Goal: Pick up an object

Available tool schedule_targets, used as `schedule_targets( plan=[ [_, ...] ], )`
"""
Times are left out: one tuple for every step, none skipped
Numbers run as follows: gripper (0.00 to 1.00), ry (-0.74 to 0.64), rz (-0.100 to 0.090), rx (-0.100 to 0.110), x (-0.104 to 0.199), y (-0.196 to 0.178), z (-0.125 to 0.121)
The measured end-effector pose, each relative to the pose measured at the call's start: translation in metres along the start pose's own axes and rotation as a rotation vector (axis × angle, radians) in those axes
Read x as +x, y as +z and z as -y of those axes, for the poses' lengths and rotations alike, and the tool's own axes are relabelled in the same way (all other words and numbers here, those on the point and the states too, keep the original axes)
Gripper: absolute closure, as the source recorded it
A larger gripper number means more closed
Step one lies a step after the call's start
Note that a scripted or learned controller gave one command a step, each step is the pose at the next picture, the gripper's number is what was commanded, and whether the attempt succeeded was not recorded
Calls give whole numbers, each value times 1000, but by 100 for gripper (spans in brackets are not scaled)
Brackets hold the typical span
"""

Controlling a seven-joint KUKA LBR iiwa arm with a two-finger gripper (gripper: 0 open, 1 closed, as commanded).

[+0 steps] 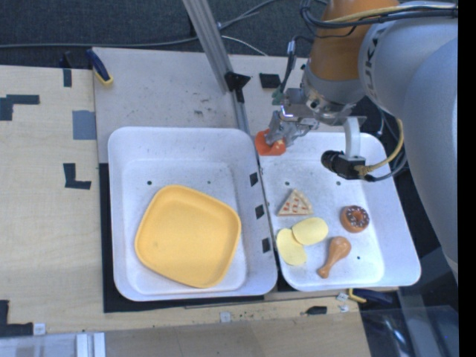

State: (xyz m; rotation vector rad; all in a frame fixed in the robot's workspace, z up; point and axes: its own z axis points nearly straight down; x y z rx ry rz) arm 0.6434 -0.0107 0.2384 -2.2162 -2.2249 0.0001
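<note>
The grey arm takes up the upper right of the view, its orange band rounded above the wrist, with dark cables looping round it. Below it lie two shallow white bins side by side on the bench. The left bin holds a yellow square plate, lying flat and a little turned, covering most of the bin's floor. The right bin holds the smaller things. A black fitting on a white bracket hangs from the arm over the bin's upper part. Toward the front of this bin sit two pale yellow slices, overlapping each other, and just right of them a brown toy drumstick lying at a slant. Above the slices is a triangular toy pizza slice, and to the right, near the bin's far wall, a small chocolate doughnut with sprinkles.

The gripper is low at the upper left corner of the right bin, close to the wall between the bins. A small orange-red object sits right at its tip, touching or nearly touching the fingers. The fingers seem narrowly set, but from this angle I cannot tell whether they close on the object or merely rest beside it
</note>
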Motion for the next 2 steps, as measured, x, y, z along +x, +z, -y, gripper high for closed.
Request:
schedule_targets(
  plan=[
    [100, 0, 0, 0, 42, 10, 13],
    [100, -1, 0, 0, 99, 11, 18]
  ],
)
